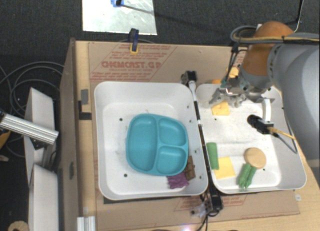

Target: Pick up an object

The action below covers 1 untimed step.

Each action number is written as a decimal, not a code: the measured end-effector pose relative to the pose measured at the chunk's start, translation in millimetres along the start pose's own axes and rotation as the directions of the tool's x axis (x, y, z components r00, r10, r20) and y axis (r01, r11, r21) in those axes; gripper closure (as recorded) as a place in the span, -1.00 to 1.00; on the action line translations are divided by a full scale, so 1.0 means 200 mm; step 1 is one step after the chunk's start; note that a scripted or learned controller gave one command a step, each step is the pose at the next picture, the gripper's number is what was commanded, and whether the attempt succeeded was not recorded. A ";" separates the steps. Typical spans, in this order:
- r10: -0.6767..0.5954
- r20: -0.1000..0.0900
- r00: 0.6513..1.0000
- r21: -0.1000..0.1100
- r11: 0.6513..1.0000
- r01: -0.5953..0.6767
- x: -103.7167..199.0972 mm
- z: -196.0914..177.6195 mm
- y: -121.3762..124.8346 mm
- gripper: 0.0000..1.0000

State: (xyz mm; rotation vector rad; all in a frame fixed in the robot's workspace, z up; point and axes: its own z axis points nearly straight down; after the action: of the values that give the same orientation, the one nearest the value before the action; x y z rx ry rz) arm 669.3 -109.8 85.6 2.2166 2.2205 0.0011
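My gripper (229, 96) hangs over the far end of the right bin (292, 175). A small yellow wedge (220, 109) lies on the bin floor just in front of it, and I cannot tell whether they touch. Nearer the camera in the same bin lie a green block (212, 155), a flat yellow square (224, 167), a round tan disc (255, 157) and a green pod-like piece (245, 175).
The left bin (107, 125) holds a blue divided plate (157, 144), with a purple piece (176, 181) and a brown piece (190, 169) at its near right corner. A small orange bit (216, 81) sits at the right bin's far rim. The grey arm covers the right side.
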 end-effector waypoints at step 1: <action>0.000 0.000 1.000 0.000 1.000 0.000 -0.01 0.00 0.00 -1.00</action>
State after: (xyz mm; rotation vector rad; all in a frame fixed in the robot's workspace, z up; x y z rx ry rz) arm 669.3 -112.0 85.7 2.2170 2.2198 0.0012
